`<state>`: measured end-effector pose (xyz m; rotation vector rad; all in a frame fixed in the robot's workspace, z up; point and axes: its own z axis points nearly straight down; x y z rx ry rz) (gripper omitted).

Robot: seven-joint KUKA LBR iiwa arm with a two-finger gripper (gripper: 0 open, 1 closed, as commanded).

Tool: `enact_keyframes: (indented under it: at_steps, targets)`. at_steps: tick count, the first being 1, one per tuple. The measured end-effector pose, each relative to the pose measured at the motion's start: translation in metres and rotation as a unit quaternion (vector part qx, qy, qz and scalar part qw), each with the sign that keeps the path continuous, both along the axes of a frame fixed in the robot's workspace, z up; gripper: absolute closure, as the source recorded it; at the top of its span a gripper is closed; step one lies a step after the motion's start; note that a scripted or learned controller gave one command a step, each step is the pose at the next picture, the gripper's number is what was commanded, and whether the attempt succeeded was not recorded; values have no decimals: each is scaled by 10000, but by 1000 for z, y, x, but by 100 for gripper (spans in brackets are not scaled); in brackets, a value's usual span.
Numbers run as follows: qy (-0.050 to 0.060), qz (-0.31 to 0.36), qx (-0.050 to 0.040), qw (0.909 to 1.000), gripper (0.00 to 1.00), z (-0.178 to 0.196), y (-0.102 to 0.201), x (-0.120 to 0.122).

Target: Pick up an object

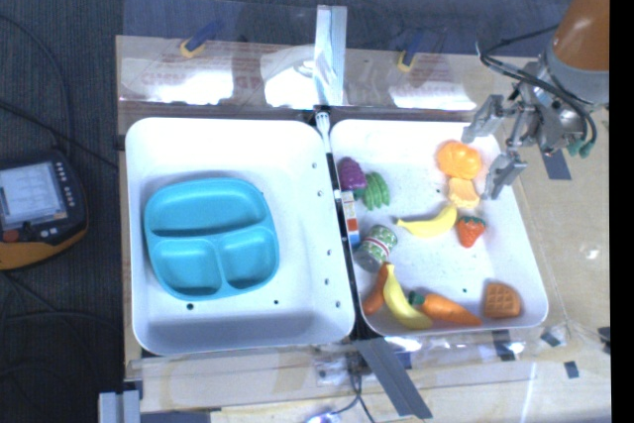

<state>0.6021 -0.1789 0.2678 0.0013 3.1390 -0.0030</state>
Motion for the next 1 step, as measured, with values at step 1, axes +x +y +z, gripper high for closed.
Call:
enact_keyframes:
  at_steps: [1]
  targets:
    - [64,-215,16,9997,0,-154,-3,-37]
